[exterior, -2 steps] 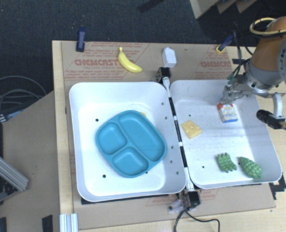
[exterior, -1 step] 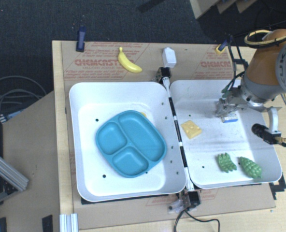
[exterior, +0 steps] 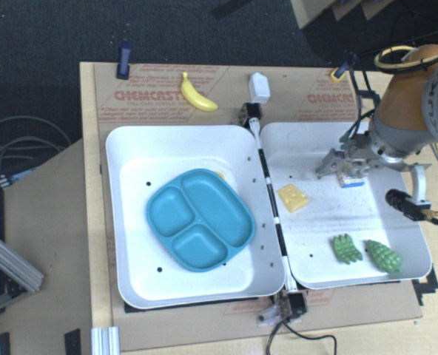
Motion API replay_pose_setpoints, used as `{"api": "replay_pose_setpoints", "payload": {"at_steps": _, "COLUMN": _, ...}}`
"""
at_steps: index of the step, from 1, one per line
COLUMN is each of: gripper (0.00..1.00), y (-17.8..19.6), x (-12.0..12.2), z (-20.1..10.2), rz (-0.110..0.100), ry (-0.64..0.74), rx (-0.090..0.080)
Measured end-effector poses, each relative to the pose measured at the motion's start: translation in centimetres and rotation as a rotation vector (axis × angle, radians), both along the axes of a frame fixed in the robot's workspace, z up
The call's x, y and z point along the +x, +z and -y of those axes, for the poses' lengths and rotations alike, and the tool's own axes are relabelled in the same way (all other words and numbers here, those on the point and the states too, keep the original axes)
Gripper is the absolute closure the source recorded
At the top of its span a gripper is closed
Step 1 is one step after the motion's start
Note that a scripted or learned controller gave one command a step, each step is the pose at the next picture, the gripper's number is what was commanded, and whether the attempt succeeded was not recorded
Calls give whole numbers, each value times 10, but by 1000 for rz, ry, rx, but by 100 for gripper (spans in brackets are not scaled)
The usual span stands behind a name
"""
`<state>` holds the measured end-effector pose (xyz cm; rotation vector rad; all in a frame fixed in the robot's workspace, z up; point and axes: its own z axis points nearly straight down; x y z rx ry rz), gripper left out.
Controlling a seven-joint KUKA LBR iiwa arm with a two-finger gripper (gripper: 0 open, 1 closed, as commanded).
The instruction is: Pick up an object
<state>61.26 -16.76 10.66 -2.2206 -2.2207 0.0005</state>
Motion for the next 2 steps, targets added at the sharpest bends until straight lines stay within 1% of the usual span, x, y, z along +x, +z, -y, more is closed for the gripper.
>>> {"api": "replay_pose_setpoints", "payload": {"at_steps": 1, "gripper": 0, "y": 43, "x": -75, "z": -11, "rz": 0, "ry": -1, "rx": 0}}
{"api": "replay_pose_setpoints", "payload": {"at_steps": 2, "gripper": 0, "y": -23, "x": -134, "z": -37, "rz": -1, "ry": -1, "rx": 0}}
